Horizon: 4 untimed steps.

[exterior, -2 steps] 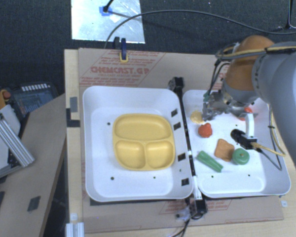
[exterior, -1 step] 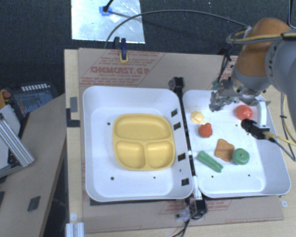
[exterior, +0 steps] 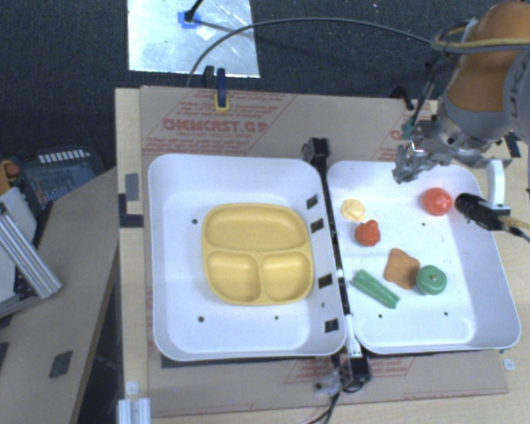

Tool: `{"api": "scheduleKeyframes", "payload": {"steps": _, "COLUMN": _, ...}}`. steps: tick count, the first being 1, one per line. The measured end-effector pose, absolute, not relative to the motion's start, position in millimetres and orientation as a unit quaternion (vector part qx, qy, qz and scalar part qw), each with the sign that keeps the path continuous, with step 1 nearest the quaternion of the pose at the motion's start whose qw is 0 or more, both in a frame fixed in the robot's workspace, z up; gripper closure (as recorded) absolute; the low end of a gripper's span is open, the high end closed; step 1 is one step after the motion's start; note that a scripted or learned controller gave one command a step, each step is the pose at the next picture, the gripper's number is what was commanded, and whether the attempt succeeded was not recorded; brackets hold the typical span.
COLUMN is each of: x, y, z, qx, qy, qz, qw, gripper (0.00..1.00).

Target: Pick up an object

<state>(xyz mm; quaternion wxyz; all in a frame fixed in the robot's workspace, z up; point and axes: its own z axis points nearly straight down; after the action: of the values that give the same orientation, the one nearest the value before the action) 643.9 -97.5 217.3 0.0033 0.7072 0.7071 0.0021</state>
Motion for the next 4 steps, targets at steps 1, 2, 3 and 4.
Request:
{"api": "scheduleKeyframes", "payload": {"steps": 1, "x": 645.4, "y": -97.7, "z": 271.8, "qx": 0.706, "qy": 0.709, "qz": 0.0022, "qw": 0.003, "gripper": 1.0}}
{"api": "scheduleKeyframes", "payload": {"steps": 2, "x": 644.3, "y": -38.7, "z": 255.2, "qx": 0.704, "qy": 0.711, "qz": 0.0013, "qw": 0.0, "gripper": 1.0}}
{"api": "scheduleKeyframes", "payload": {"steps": 3, "x": 640.9, "y": 11.5, "z": 255.7, "qx": 0.704, "qy": 0.71, "qz": 0.0012, "qw": 0.0, "gripper": 1.0}}
{"api": "scheduleKeyframes", "payload": {"steps": 4, "x": 624.0, "y": 60.3, "z": 235.8, "qx": 0.704, "qy": 0.71, "qz": 0.0005, "qw": 0.0, "gripper": 1.0}}
